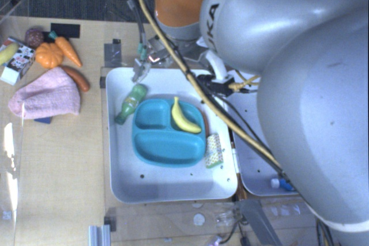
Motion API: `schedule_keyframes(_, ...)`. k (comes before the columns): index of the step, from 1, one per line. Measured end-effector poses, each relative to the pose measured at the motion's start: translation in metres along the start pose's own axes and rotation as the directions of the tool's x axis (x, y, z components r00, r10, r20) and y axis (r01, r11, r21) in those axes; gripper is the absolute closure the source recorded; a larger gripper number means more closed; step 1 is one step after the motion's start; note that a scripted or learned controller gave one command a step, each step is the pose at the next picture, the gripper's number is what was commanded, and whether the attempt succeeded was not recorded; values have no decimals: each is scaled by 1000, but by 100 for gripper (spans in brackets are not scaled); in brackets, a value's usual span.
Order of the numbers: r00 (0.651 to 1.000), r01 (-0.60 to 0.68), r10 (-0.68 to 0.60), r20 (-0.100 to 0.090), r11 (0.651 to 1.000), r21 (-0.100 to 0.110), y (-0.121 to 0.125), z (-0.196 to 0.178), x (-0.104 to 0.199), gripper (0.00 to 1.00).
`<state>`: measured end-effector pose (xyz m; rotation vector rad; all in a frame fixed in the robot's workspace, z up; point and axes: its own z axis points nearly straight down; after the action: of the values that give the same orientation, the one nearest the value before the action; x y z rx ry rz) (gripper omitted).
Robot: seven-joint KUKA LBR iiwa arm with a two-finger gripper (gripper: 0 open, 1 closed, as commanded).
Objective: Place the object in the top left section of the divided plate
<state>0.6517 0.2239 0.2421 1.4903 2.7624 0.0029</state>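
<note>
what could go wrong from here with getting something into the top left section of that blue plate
1. The green bottle lies against the blue divided plate, by the top left section; a descending tool might knock it or shift the plate.
2. The banana already lies in the top right section, close to the divider, so a sloppy drop could land on the wrong side.
3. The hanging cables cross above the plate and might snag.

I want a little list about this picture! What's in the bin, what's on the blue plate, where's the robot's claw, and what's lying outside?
plate: blue divided plate in the left white bin
on plate: banana, top right section
beside plate: green bottle on its left, sponge on its right
gripper: above the green bottle
outside bin: pink cloth, carrot
</note>
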Motion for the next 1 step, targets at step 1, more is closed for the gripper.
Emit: schedule_keyframes(1,1000,0,0,0,1000,0,0,0,0,0)
